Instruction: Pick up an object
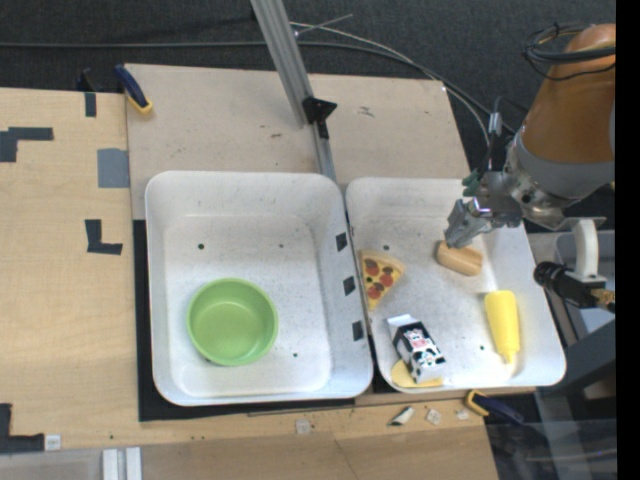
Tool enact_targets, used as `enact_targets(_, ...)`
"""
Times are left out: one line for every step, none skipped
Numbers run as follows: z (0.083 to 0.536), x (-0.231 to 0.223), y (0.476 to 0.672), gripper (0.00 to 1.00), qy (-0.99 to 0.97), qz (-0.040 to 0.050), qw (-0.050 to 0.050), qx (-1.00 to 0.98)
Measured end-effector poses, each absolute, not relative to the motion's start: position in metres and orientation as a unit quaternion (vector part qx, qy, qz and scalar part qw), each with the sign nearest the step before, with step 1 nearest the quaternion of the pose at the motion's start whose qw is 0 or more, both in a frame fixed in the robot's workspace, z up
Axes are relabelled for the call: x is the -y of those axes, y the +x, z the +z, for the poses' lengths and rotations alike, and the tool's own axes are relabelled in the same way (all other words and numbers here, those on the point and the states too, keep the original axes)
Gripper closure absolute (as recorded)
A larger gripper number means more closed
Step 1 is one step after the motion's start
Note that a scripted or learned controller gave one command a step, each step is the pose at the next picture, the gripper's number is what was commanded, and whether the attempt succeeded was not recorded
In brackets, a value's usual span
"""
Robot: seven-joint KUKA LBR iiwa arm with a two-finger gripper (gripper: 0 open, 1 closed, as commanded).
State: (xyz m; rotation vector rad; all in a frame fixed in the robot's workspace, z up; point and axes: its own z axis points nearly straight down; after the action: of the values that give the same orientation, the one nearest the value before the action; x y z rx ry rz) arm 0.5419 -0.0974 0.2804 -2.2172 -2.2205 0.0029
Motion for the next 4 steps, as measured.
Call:
enact_targets(0.216, 0.089, 0.542, 0.0, -0.707, 0.0045, 0.005, 0.708)
enact_targets(0.153, 0.095, 0.533, 0.0, -0.707, 0.005, 0.005, 0.707)
enact_targets(0.09, 0.096, 0.537, 0.0, -0.707, 0.0018, 0.001, 0.707)
enact_targets(0.101, 0.094, 0.536, 1.0, -0.707, 0.0032, 0.007, 0.707)
